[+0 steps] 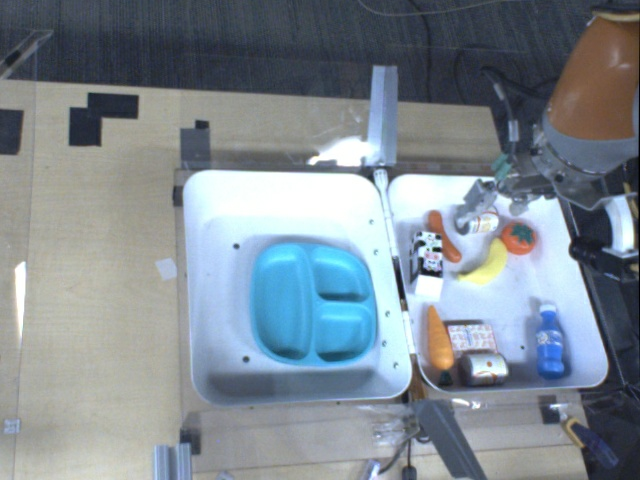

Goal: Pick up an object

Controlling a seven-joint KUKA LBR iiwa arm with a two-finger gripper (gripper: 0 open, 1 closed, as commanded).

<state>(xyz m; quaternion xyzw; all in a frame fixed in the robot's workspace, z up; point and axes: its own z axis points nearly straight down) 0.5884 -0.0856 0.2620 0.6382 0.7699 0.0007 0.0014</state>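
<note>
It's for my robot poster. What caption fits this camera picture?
Robot gripper hovers over toy food in the right bin; blue tray sits left.

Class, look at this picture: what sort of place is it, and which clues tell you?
Probably a robotics lab or test bench: a robot arm reaches over two white bins, one holding toy food like a banana, with loose cables on grey carpet.

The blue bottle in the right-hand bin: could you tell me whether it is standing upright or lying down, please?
Lying down. The blue bottle rests lengthwise on the floor of the right bin, its white cap pointing toward the bin's far side.
</note>
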